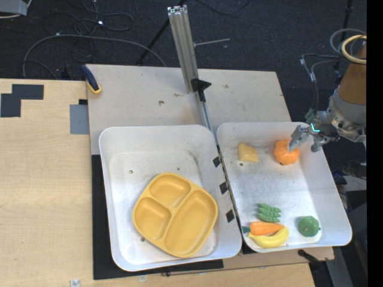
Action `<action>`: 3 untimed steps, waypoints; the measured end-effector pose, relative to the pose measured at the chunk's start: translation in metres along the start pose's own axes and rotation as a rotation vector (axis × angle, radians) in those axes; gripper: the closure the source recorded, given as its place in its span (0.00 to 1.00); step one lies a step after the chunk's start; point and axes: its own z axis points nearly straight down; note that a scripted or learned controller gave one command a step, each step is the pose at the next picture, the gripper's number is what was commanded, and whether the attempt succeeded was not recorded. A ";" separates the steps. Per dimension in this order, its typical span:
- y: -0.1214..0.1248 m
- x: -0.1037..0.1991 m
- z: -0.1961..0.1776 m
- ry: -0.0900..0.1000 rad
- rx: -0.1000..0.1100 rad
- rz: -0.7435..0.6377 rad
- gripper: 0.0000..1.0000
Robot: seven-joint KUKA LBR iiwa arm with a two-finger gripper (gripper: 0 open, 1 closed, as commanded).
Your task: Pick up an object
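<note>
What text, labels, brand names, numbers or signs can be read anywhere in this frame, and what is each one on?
None can be read.
The yellow divided tray, the two white bins, the toy foods such as the orange and banana, and the arm's gripper carry no legible marking.
The dark rectangles on the wooden board are plain shapes, not letters.

No legible text, labels, brands, numbers or signs on the bins [119,160], the tray [175,214] or the bench [143,94]; fine print, if any, seems too small to resolve.
</note>
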 end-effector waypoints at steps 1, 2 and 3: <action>0.001 0.000 -0.002 -0.001 -0.004 0.000 0.00; 0.004 0.009 0.049 0.001 0.002 -0.002 0.00; 0.003 0.010 0.103 0.000 0.002 -0.002 0.00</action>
